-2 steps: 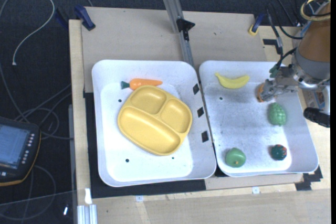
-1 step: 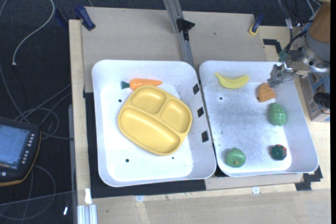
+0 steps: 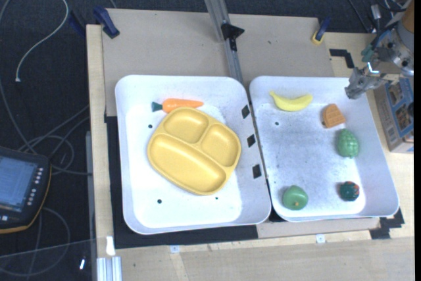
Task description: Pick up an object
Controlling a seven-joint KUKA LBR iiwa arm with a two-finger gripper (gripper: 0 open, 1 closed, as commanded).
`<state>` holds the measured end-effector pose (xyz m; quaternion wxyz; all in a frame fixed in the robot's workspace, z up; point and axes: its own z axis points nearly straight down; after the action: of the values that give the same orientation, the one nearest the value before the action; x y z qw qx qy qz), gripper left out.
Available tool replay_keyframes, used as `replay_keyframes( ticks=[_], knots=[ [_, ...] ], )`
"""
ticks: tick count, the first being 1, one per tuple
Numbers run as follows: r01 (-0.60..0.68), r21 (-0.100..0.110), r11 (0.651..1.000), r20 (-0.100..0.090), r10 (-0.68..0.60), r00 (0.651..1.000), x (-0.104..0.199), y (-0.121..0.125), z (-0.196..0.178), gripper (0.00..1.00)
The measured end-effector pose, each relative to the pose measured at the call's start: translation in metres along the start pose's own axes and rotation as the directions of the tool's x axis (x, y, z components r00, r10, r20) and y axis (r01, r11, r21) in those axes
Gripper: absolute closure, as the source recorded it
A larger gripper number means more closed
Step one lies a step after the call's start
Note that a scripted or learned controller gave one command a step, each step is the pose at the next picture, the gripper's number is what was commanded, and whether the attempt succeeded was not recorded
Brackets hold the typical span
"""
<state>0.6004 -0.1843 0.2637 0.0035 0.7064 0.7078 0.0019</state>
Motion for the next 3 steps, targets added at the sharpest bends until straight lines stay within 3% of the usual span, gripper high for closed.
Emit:
replay_keyframes(
  ticks=[3],
  knots=[
    [0.005, 0.011, 1.0, -0.006, -0.005, 1.0, 0.158, 0.009, 0.022, 1.0]
  ],
)
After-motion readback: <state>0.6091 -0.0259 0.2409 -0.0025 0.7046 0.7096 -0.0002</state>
